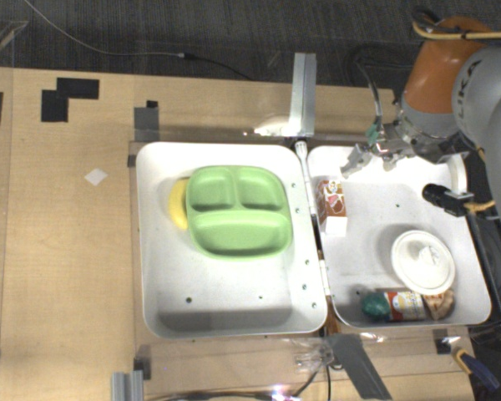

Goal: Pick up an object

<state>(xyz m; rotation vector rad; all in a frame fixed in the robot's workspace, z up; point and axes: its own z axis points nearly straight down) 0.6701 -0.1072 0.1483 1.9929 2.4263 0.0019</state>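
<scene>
My gripper (370, 159) hangs over the far edge of the right bin (476, 307), open, with nothing between its fingers. Below it in that bin, a small red-and-white carton (332, 200) rests against the left wall. A round white lid-like dish (422, 260) sits toward the front right. A bottle with a green cap (401, 306) lies on its side along the front wall. The left bin (225, 307) holds a green divided plate (236, 210), and a yellow object (177, 205) peeks out from under the plate's left edge.
A metal post (303, 94) stands behind the seam between the bins. The grey arm with its orange band (438, 78) and black cables (451, 197) cover the right bin's far right corner. Wooden bench (58, 249) surrounds the bins.
</scene>
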